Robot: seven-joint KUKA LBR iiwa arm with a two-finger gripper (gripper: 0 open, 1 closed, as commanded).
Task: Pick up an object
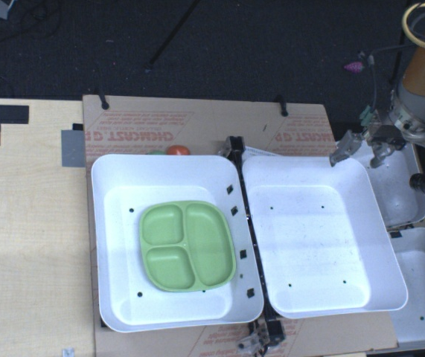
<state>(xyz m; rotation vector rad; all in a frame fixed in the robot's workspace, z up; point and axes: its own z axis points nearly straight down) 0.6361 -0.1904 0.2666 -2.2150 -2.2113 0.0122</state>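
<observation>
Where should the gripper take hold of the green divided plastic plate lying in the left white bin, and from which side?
Probably the raised rim of the green divided plastic plate, from straight above: the plate lies flat, so one finger could go inside a compartment and one outside. The gripper is above the right bin's far corner.

I am looking down on two bins (115,192) sitting side by side on a cardboard sheet (197,125), touching along the middle. In the left bin a three-part tray (188,245) is lying flat on the floor, roughly centred, with two compartments on its left and one on its right. Behind that bin's far rim, on the cardboard, a small round object (178,151) is peeking out. To the left of the cardboard a bench (26,244) is stretching away. The gripper (363,149) is hanging just past the far right corner of the right bin (391,274), fingers spread apart.
</observation>
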